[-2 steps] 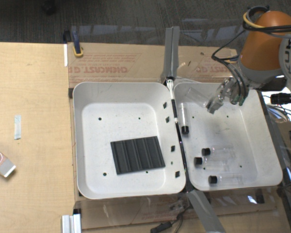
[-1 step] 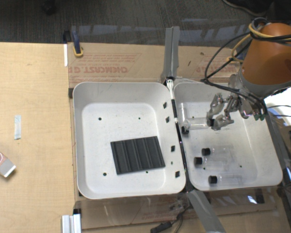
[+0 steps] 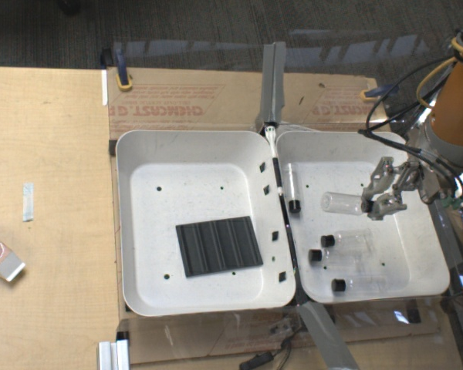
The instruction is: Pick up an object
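Observation:
My gripper [image 3: 379,188] hangs over the right part of the right bin [image 3: 417,287], its two metal fingers standing apart with nothing visible between them. A clear vial [image 3: 341,203] lies on its side just left of the lower fingertip [image 3: 373,207], its end close to or touching that finger. A slim clear tube with a black cap [image 3: 290,188] lies along the bin's left wall. Three more clear vials with black caps [image 3: 327,240] [image 3: 315,255] [image 3: 339,285] lie toward the front of the same bin. A black ribbed panel [image 3: 218,246] lies flat in the left bin [image 3: 139,160].
Cables [image 3: 405,91] loop off the arm at the upper right. On the wooden bench to the left lie a small silver strip [image 3: 28,202] and a pink-and-grey block [image 3: 3,258]. Cardboard [image 3: 193,102] sits behind the bins, and a grey bar [image 3: 272,83] stands between them.

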Controlling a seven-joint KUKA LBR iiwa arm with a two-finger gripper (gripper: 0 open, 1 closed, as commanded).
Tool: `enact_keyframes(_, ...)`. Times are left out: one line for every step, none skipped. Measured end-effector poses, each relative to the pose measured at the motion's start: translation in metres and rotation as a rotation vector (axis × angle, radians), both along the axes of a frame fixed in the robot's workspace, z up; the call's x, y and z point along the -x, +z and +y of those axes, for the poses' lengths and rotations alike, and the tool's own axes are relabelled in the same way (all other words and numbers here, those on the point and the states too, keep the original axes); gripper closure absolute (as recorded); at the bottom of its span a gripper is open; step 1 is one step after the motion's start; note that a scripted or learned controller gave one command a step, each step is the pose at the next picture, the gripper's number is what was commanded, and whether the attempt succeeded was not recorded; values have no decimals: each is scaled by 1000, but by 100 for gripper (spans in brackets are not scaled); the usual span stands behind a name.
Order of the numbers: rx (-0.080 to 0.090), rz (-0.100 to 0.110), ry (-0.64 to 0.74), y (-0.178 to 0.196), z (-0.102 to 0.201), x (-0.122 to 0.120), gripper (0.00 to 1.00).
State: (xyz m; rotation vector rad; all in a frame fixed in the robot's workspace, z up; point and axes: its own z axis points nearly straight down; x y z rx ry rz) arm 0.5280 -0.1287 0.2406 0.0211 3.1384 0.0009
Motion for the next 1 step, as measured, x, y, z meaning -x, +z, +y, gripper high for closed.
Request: enact_keyframes(1,-1,-360,29,-67,33,100)
